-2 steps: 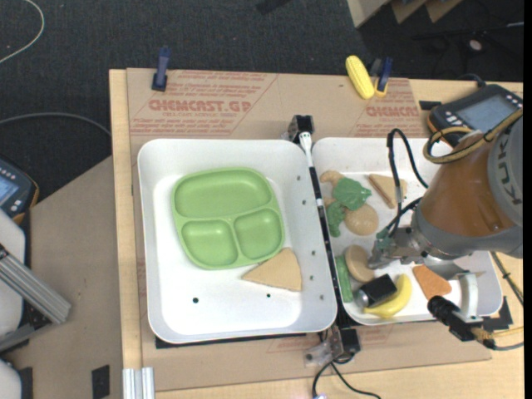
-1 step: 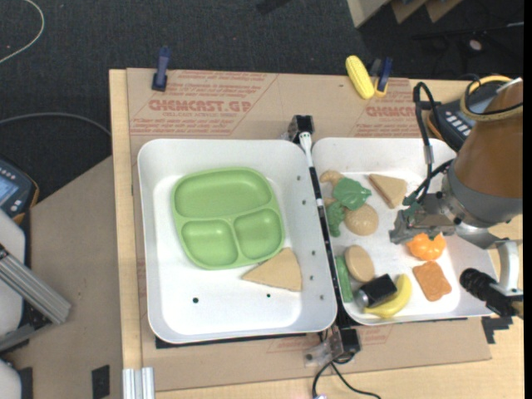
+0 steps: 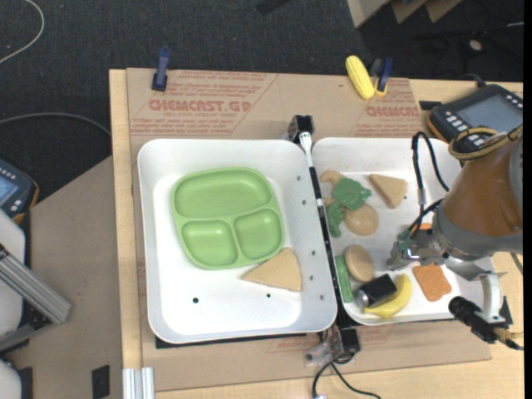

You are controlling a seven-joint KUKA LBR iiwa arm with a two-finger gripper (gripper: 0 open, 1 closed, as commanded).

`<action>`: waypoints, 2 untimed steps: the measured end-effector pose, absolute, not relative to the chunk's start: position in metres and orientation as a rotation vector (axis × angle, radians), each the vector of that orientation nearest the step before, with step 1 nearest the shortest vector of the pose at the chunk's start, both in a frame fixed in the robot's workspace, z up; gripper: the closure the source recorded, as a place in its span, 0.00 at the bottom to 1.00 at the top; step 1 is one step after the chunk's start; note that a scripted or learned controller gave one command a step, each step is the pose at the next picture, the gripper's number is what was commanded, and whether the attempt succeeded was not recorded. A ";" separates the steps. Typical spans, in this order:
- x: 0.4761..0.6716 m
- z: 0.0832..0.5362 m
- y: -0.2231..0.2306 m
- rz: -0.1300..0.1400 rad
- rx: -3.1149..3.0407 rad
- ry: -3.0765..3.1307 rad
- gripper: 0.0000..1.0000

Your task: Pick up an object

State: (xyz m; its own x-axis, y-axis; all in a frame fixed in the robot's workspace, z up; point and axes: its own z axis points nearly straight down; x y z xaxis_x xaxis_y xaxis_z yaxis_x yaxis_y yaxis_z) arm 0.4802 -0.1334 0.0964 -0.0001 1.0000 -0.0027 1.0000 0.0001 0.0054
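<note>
Gripper (image 3: 405,250) low in right bin (image 3: 378,150), lower right of frame, by orange piece (image 3: 432,281). Fingers' state: can't tell

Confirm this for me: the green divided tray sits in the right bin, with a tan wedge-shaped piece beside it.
Not right. The camera view shows the green divided tray in the left white bin, not the right one. The tan wedge-shaped piece does lie beside it, at its lower right corner.

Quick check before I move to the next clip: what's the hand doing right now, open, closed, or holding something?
Hand: cannot be told. It is low in the right bin, seen from above, under the arm's wrist, with no object visibly in its grasp.
</note>
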 end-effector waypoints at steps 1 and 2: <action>0.528 0.086 -0.127 0.003 2.216 2.222 1.00; 0.532 0.218 -0.162 0.010 2.212 2.209 1.00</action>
